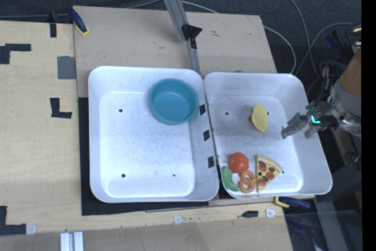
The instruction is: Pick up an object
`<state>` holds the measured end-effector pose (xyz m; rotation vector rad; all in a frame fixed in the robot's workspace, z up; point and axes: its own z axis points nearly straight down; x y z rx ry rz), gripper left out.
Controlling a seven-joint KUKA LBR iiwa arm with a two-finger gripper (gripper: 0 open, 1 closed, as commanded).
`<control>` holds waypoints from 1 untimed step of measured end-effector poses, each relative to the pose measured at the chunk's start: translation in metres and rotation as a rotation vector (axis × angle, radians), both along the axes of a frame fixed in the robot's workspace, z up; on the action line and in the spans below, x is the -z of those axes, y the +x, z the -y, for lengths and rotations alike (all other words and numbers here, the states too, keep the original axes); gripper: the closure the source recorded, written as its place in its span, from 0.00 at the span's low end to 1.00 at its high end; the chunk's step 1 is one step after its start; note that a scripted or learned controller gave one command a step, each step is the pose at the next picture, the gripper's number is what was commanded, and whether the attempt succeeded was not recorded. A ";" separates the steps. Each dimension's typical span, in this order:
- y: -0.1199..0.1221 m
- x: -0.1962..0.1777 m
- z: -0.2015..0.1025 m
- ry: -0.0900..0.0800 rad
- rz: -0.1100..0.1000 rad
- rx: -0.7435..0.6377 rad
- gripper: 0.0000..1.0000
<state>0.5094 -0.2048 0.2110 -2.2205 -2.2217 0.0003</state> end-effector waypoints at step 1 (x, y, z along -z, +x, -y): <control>0.000 0.000 0.000 0.000 0.000 0.000 0.00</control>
